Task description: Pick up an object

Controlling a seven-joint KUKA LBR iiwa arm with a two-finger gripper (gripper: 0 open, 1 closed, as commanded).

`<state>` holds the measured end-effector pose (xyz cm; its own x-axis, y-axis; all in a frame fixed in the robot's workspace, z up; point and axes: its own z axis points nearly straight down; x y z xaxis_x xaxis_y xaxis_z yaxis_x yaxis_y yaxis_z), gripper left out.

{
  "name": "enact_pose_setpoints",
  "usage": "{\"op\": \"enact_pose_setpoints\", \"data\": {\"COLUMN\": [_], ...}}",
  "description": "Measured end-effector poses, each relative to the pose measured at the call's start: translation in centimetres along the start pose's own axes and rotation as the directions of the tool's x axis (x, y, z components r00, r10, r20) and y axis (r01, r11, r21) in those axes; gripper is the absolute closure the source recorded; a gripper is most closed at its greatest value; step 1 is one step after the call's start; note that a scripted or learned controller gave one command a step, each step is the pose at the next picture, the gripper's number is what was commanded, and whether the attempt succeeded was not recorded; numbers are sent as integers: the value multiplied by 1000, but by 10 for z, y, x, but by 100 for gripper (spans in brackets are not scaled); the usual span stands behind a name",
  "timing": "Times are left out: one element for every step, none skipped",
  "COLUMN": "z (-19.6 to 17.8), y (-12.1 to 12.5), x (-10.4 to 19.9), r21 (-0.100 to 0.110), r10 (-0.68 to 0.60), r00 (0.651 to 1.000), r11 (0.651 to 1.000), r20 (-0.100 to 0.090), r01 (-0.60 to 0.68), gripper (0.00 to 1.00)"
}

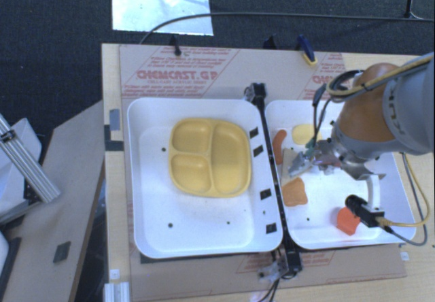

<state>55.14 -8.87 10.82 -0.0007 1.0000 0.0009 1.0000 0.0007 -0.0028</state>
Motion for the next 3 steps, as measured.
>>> {"op": "enact_pose_setpoints", "data": {"z": [17, 5, -49], "y": [6, 7, 17], "x": [-1, 0, -5], "r21": [-20, -21, -9], "r10": [2, 1, -3], "r00": [1000, 1000, 1000], "r11": [1000, 1000, 1000], "r20": [2, 1, 2], "r01": [-2, -1, 3], "gripper": [0, 100, 100]}}
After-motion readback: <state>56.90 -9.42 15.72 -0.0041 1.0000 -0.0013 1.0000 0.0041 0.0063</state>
